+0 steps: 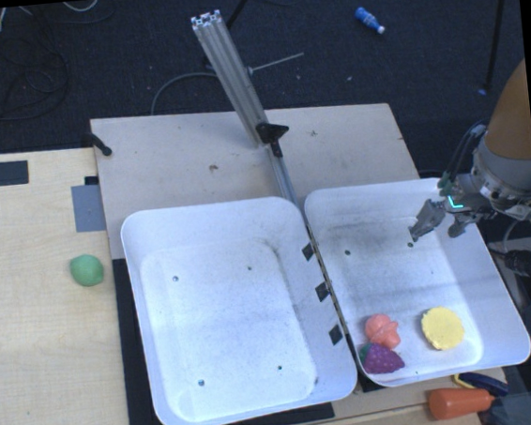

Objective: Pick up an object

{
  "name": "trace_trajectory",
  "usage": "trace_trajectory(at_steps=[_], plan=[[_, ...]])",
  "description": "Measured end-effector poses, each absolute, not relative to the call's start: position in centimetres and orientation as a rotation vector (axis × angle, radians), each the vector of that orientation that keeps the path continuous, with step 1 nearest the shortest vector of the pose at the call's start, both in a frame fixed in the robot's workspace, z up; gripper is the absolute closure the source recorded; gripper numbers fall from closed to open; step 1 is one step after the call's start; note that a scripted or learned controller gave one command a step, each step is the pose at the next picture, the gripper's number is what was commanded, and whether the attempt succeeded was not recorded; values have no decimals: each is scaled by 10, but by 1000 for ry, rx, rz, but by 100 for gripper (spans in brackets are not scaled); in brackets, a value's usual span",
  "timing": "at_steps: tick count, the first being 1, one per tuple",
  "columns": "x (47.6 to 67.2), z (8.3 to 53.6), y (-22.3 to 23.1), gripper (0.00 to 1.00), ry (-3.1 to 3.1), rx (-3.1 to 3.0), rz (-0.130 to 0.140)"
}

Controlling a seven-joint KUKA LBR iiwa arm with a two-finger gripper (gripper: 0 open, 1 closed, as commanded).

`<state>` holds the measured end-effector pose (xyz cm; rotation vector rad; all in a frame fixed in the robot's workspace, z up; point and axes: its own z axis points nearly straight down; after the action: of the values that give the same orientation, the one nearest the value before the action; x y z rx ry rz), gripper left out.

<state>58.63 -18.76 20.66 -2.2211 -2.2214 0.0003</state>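
My end effector point(434, 224), fingers apart and gripping nothing, hangs over the right bin point(392, 208); the yellow toy point(443, 328) lies toward that bin's near rim, below me, roundish, orange toy point(380, 328) beside it.

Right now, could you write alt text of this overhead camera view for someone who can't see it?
A robot arm's pincer hovers over the right white bin, which holds an orange toy, a purple toy and a yellow toy. A green ball lies on the bench left of the bins.
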Motion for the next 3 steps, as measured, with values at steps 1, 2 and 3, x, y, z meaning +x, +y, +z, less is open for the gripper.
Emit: trace_trajectory(at_steps=[1, 2, 3], plan=[[586, 207, -188, 0, -2221, -2221, 0], [582, 163, -184, 0, -2220, -2218, 3], [580, 109, -174, 0, -2218, -2218, 4]])
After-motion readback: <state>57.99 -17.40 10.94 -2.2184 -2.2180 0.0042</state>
